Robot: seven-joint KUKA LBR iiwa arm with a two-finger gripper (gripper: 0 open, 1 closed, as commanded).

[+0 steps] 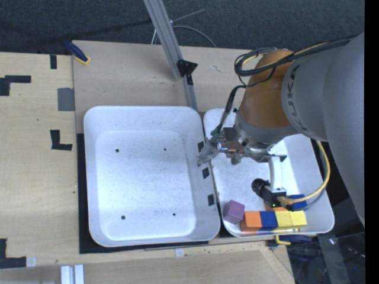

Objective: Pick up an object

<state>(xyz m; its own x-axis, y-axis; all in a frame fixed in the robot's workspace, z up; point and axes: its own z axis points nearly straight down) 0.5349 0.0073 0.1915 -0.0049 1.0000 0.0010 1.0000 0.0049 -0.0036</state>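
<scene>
Left bin (95,158): shallow white plastic tray, rounded corners, speckled matte floor with four small dark dots. Nothing lies in it.

Between the bins: the two rims meet, with small black tabs along the seam. A grey metal strut (163,25) slants down from the top edge and ends at a black clip near the left bin's far corner.

Right bin (320,218): same white plastic, largely covered by the arm. The arm's wrist (266,99), with its orange band, hangs over the bin's far half, cables looping above it. The gripper (228,148) sits just below the wrist, over the bin's left side near the seam. Small metal parts show there, but how far apart the fingers stand cannot be told, nor whether anything is between them.

Objects: at the right bin's near edge a purple block (235,210), slightly turned, then a row touching one another: orange block (253,219), blue block (268,219), two yellow blocks (291,219). They lie well apart from the gripper, nearer the camera.

Handling, by judgement: the blocks look small, rigid, light, flat-faced, with a matte surface that should not slip. Purple block stands just clear of the row, so it seems the easiest take: close on two opposite side faces. The row blocks have neighbours against their sides and the bin wall just behind.
</scene>
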